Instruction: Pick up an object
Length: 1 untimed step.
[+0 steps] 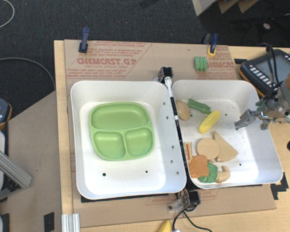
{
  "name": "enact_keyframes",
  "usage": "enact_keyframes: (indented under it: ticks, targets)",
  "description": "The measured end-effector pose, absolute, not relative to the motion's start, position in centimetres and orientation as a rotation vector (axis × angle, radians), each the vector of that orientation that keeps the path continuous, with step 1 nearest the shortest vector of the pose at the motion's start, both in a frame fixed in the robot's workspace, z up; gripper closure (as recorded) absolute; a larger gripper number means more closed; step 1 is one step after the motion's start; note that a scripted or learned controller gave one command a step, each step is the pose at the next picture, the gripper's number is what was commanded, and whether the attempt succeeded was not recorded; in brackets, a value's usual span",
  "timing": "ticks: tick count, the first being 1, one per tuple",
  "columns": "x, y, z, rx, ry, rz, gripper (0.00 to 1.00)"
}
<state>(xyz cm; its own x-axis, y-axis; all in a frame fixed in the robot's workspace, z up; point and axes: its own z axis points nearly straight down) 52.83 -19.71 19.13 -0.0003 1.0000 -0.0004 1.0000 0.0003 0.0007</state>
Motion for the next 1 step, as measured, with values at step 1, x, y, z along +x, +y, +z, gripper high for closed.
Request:
enact_keyframes:
  ticks: [1]
  targets:
    - [48.55,-12.27,15.35,2.222,2.235,-0.003,0.00]
